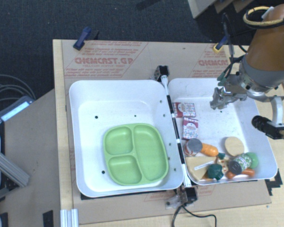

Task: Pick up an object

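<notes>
1. While the gripper (221,100) hung over the bare upper part of the right bin (203,85), you could not tell how it was set, and nothing showed in its grasp.
2. You had the objects heaped at that bin's near end: a can (193,146), a carrot (209,150), a bottle (241,163).
3. You did best to choose the two packets (187,117), lying flat and apart.
4. Descend squarely over one piece, well off the wall.
</notes>
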Available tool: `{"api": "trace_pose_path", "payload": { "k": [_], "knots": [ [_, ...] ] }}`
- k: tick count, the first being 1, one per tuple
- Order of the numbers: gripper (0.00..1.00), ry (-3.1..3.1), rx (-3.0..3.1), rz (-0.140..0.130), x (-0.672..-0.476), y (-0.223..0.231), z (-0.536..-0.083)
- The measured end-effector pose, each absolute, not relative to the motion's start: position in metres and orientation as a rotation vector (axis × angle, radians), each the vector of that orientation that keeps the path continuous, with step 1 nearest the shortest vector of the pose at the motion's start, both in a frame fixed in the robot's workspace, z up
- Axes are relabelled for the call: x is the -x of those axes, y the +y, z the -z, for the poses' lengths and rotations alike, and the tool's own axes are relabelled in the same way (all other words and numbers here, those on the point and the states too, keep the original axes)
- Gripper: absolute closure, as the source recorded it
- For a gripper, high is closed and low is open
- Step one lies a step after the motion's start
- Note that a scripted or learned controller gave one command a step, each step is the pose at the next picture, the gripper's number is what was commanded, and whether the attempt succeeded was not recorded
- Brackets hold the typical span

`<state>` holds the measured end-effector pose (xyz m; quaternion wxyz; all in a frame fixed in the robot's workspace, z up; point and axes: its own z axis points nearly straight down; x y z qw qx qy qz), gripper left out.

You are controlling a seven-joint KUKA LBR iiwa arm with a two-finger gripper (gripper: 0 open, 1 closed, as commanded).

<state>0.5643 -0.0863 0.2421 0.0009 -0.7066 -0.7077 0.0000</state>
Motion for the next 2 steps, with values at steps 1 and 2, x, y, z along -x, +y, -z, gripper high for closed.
{"api": "trace_pose_path", "payload": {
  "k": [1,2],
  "knots": [
    [1.0,-2.222,2.224,0.0,-0.597,-0.149,-0.208],
    [1.0,-2.224,2.223,0.001,-0.667,-0.186,-0.248]
  ]
}}
